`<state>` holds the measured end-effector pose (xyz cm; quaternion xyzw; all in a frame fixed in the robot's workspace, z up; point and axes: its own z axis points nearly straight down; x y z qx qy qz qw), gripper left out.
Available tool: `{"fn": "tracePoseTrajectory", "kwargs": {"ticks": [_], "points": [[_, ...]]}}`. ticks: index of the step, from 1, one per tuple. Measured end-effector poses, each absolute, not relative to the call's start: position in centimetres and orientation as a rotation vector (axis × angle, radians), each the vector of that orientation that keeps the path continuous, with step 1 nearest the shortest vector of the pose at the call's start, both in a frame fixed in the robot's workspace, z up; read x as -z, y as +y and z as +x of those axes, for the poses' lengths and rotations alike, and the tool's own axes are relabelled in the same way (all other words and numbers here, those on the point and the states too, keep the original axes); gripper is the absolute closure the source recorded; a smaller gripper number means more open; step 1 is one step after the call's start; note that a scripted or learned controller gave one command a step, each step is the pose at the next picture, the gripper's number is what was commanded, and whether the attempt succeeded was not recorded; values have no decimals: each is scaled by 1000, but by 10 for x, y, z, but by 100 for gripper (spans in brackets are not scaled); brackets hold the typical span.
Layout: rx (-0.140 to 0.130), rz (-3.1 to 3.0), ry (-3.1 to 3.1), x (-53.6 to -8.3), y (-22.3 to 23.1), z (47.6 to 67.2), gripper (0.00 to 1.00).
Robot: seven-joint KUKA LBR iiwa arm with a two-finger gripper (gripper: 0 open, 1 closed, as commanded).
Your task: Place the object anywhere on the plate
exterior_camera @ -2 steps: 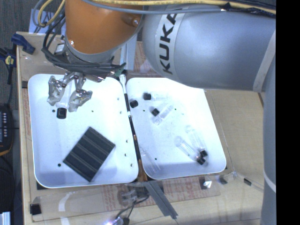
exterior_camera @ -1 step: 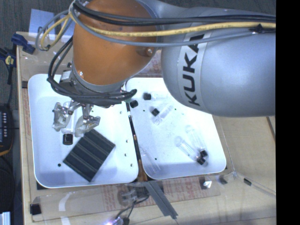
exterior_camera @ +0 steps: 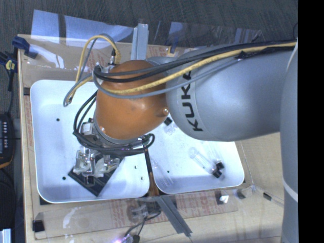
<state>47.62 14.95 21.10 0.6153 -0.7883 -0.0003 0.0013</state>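
1. The tool (exterior_camera: 93, 168) hangs low over the left white bin (exterior_camera: 48, 135), near its front edge. It is a cluster of metal and black parts, and whether it is released or clenched cannot be told from this angle
2. Just beneath and touching the tool's outline lies a dark, flat, roughly square thing (exterior_camera: 91, 182), tilted like a diamond on the bin floor. It may be the plate or part of the tool; this cannot be told
3. Above the tool sits the arm's orange band (exterior_camera: 126, 103), wrapped by black and yellow cables (exterior_camera: 83, 59)
4. The big grey arm (exterior_camera: 228, 95), lettered KUKA, stretches in from the right and covers the back of both bins
5. In the right white bin (exterior_camera: 192, 181) a small clear tube-like object with a black end (exterior_camera: 207, 163) lies on the floor, well apart from the tool
6. Both bins rest side by side on the wooden tabletop (exterior_camera: 76, 219)
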Motion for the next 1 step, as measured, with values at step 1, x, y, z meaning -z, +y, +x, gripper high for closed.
{"fn": "tracePoseTrajectory", "kwargs": {"ticks": [1], "points": [[-4, 1939, -2478, -392, 200, 496, 100]]}}
